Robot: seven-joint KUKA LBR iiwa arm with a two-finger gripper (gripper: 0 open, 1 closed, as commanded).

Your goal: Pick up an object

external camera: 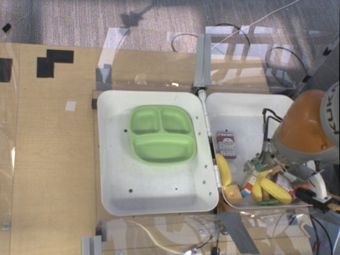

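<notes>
Approach step: the grey, orange-banded arm [305, 129] hangs over the right white bin [241, 110]. Its hand's state cannot be told. Yellow plastic bananas [273, 189] lie beneath; next move, judged: descend squarely.

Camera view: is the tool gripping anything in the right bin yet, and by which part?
Cannot be told. The tool sits low over the pile of yellow bananas and small packets in the right white bin, with the arm's orange band covering it.
</notes>
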